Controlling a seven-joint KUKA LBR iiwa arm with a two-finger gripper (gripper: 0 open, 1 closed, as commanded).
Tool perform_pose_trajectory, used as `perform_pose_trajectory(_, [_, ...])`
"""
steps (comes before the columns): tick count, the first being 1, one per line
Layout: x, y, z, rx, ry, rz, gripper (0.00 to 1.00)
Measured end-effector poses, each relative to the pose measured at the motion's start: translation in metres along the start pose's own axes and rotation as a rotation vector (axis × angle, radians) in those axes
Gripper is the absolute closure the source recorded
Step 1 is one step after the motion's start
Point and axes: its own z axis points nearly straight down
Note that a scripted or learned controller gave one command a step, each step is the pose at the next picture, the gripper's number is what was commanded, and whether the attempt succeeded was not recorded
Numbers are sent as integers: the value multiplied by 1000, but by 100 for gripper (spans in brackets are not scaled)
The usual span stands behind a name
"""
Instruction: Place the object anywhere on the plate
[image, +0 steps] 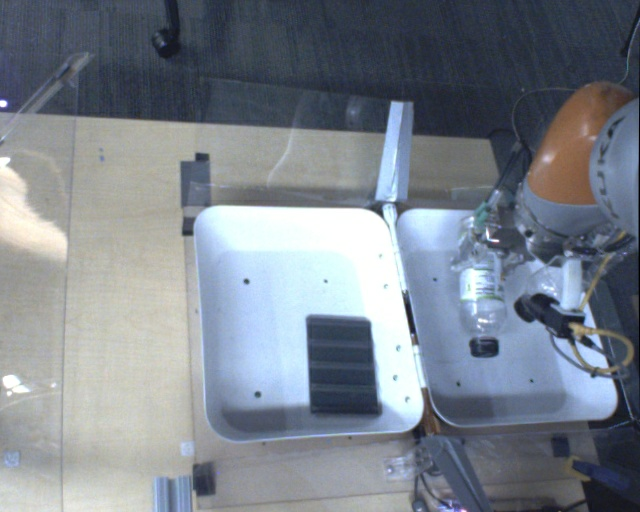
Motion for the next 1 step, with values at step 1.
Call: perform_pose_trajectory(1, [57, 60, -22, -4, 1, -222, 100])
